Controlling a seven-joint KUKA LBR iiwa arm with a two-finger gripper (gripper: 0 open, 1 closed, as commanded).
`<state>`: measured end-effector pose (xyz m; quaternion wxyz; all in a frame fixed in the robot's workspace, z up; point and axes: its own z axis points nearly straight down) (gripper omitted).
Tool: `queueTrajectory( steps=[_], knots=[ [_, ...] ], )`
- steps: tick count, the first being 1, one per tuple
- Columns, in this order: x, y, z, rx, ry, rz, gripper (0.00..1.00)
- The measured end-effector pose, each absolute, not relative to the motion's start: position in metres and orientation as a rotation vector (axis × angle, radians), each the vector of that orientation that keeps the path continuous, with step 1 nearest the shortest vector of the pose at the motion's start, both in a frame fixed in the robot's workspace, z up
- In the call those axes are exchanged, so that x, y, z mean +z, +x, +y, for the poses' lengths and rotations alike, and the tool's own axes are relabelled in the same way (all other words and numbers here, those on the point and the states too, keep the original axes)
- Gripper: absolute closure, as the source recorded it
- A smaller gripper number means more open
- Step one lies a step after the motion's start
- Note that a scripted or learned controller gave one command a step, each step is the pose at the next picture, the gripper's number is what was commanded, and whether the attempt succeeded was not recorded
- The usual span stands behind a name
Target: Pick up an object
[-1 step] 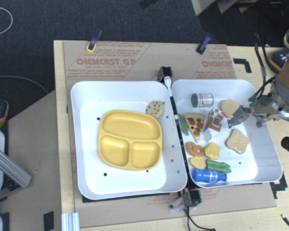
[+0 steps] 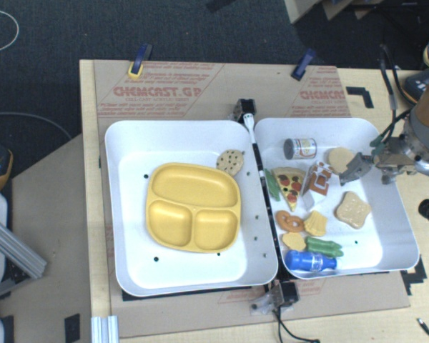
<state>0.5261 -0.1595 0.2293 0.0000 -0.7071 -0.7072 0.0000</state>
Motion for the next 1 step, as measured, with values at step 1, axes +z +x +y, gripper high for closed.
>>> queueTrajectory(
  steps=[1],
  knots=[
    [0.1832,0.5327,-0.1552,0.004,-2.217,-2.218,0.0]
  ],
)
